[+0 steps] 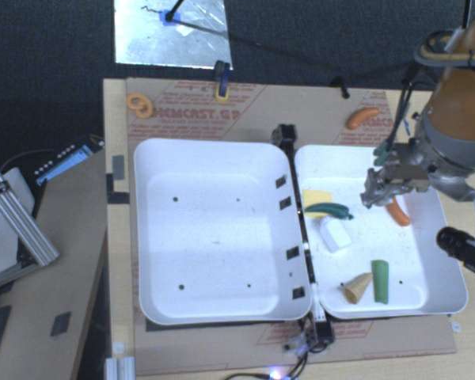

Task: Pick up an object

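On the bench, the right bin [439, 212] holds my gripper [378, 192]; a carrot [398, 211] lies just right, slanting near-right. Finger state: I cannot tell.

Gripper [380, 187] over upper right of right bin [451, 291], low above bin floor; jaws' state unclear. Small orange piece [399, 212] just beside gripper. Yellow block [316, 199], dark green curved item [328, 210], white block [334, 234] clustered near bin's left wall. Green cylinder [379, 281] and tan cone [358, 288] near front. Left bin [154, 291] beside it. Orange sausage [362, 118] and orange ring [139, 105] on tabletop [301, 109].
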Robot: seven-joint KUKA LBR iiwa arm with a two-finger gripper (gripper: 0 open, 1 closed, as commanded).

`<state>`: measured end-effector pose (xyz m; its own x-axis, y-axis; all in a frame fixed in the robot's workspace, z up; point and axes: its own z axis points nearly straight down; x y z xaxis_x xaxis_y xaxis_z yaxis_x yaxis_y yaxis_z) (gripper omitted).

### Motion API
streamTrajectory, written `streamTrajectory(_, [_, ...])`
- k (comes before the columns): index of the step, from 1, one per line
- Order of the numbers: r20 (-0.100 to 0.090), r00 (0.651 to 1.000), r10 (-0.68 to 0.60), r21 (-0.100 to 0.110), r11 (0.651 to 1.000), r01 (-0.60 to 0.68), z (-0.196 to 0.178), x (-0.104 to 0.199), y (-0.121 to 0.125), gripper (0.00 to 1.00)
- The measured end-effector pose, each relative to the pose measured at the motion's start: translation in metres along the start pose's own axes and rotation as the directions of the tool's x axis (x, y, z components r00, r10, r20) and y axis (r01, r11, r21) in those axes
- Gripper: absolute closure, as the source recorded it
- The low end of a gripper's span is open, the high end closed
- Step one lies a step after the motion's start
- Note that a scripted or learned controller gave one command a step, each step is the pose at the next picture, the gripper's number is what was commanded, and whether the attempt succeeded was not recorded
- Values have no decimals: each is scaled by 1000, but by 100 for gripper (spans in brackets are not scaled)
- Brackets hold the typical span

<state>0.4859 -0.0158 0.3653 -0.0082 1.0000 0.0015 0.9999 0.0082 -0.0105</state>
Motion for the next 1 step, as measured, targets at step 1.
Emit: streamTrajectory(1, [0, 1000, -1, -6, 1000, 1, 69, 49, 2, 100])
